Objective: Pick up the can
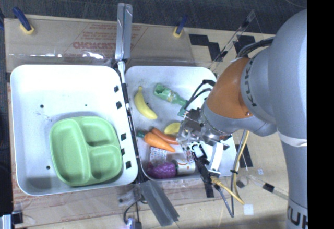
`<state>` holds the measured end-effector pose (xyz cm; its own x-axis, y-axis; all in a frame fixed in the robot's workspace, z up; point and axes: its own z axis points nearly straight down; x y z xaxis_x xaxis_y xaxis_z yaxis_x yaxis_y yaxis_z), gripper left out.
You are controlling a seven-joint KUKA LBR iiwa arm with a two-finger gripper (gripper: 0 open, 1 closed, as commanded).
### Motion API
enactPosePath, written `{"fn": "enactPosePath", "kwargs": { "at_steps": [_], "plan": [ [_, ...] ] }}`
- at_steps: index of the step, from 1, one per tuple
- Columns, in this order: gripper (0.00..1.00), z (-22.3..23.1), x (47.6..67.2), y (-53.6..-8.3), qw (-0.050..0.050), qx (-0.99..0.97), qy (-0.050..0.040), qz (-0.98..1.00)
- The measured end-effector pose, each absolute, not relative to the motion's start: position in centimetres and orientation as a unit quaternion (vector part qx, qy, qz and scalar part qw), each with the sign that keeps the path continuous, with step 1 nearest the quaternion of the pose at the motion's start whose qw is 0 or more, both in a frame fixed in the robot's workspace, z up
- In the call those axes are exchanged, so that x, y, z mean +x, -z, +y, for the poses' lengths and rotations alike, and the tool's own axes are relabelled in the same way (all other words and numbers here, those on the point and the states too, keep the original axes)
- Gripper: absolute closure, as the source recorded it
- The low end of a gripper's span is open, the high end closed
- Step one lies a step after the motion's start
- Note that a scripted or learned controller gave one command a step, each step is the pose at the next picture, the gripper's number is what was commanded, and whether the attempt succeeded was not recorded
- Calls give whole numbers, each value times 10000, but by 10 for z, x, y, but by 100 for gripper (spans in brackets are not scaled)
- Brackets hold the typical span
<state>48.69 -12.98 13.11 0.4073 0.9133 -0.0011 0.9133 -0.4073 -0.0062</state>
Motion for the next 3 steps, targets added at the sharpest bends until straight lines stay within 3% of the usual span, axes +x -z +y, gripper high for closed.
{"fn": "enactPosePath", "kwargs": {
  "at_steps": [1,2,3],
  "plan": [
    [100,-184,479,-201,-1,-7781,-1,-6282],
    [0,-184,479,-201,-2,-7781,-1,-6282],
    [0,-120,533,-100,-64,-7620,57,-6475]
  ]
}}
